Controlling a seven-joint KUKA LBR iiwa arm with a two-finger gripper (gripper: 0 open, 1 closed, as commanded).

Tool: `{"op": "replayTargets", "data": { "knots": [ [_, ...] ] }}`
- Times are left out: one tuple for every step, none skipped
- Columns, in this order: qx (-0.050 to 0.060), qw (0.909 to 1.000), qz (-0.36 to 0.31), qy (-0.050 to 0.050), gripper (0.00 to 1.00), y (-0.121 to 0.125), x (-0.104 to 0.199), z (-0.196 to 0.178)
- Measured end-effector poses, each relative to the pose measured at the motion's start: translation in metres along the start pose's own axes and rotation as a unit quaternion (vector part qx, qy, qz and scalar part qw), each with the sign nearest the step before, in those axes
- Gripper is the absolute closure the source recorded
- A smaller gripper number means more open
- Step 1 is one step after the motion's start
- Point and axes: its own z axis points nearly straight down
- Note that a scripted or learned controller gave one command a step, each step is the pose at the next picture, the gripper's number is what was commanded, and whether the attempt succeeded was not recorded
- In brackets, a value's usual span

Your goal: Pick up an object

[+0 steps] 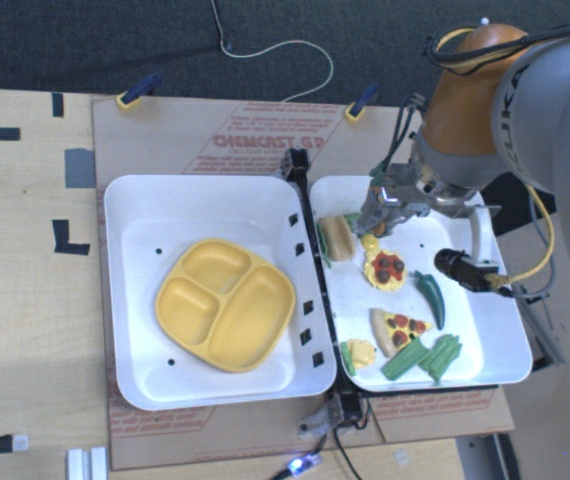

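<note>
Camera view shows you the gripper low in the right bin, just above the sandwich.

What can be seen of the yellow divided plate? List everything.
The yellow divided plate lies flat in the left white bin, near the middle. It looks like smooth moulded plastic with rounded corners and three compartments, one large and two smaller. It sits turned at an angle to the bin walls, touching only the bin floor.

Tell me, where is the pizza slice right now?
The pizza slice lies in the right-hand bin, toward its near side, just below the round pizza and beside the green vegetables.
</note>
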Motion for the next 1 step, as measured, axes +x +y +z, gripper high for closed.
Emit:
{"op": "replayTargets", "data": {
  "knots": [
    [0.001,1.0,0.001,-0.001,1.0,-0.0024,-0.0083,0.016]
  ]
}}
